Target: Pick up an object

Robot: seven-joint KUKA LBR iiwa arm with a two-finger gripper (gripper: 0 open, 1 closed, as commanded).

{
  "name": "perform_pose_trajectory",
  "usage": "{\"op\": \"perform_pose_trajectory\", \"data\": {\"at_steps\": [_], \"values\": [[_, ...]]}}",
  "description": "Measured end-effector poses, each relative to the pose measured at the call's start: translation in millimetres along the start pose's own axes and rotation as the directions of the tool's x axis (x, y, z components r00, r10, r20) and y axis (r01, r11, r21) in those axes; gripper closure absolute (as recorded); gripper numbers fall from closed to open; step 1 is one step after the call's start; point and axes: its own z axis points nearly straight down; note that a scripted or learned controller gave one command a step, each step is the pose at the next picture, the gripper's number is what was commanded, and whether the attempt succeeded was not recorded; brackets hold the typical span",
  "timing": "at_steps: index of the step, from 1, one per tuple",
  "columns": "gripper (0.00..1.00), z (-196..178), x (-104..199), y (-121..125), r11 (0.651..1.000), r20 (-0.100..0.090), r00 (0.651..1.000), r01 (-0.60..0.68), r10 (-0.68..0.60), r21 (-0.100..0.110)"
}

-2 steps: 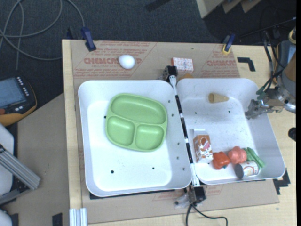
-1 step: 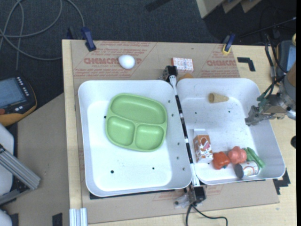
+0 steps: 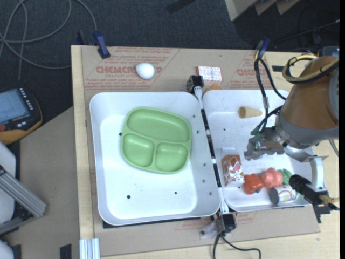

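Note:
The arm comes in from the right, and my gripper [image 3: 260, 146] hangs over the middle of the right bin [image 3: 226, 104]. Below it, along the bin's front, lie a small printed packet [image 3: 232, 169], a red-orange toy [image 3: 253, 184], a pink piece [image 3: 271, 177] with a green bit [image 3: 285, 174] beside it, and a small can-like item [image 3: 282, 196]. A tan cone [image 3: 249, 111] rests near the bin's back. The gripper is above and apart from these things. Its fingers are too small and dark to read.
The left bin [image 3: 108, 198] holds a green three-compartment plate [image 3: 157, 140]. A white egg-shaped object [image 3: 145, 70] and a small checkered box [image 3: 209, 73] sit on the cardboard behind the bins. Black clips join the bins at back and front.

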Motion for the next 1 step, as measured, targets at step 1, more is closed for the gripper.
{"op": "perform_pose_trajectory", "data": {"at_steps": [1], "values": [[0.00,-0.2,-0.6,0.1,1.000,0.000,1.000,-0.001,0.001,-0.001]]}}
